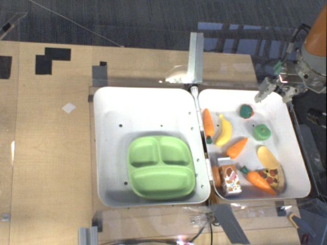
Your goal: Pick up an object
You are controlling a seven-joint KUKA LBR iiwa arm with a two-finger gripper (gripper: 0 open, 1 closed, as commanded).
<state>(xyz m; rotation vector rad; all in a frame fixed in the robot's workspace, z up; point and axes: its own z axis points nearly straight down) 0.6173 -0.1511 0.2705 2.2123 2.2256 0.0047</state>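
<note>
Pick not yet begun — gripper (274, 90) sits at the upper right of the frame, over the far rim of the right bin (301, 162), fingers apart with nothing between them. All objects lie in that bin. Nearest likely target: banana (224, 130), centre-right, long axis running upper left to lower right, curved. Descent, grasp and lift all remain.

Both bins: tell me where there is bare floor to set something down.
Left bin: bare floor along the far side and left of the green tray. Right bin: crowded, with a small patch at the far wall between the carrot and the green round piece.
</note>
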